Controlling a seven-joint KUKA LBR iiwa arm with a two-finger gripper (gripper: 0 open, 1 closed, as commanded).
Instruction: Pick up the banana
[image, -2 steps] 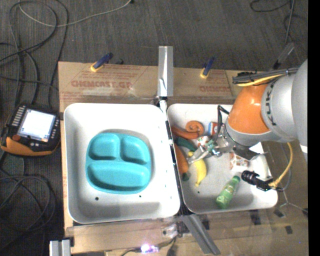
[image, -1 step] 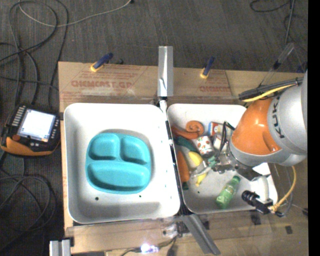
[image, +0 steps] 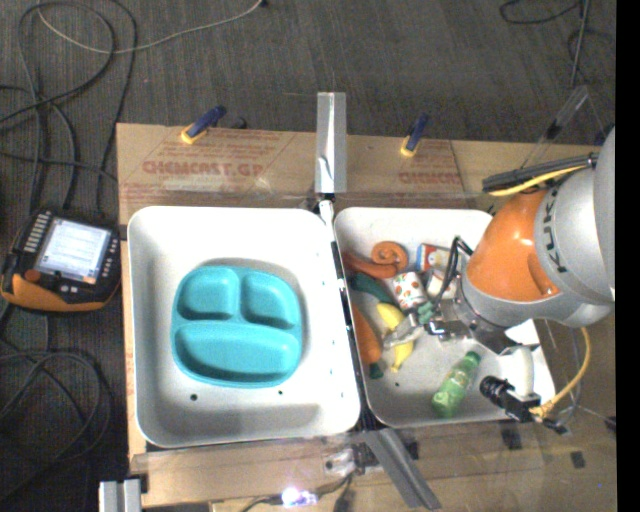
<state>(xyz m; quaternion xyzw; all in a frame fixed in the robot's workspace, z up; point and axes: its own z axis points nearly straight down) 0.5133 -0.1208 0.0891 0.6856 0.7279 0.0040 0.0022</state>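
Note:
The banana (image: 389, 320) is yellow and lies in the left part of the right bin (image: 470, 415). Its lower end (image: 401, 354) points toward the bin's front. My gripper (image: 422, 323) is low in that bin, right at the banana's right side and above its middle. The grey arm with the orange band (image: 505, 262) reaches in from the right and hides the bin's back right part. I cannot make out whether the banana is between the gripper's tips.
Around the banana lie an orange carrot (image: 365, 338), a dark green item (image: 366, 284), an orange curled piece (image: 386, 258), a white spotted cube (image: 408, 290) and a green bottle (image: 455, 383). The left bin (image: 150, 300) holds a teal divided plate (image: 240, 325).

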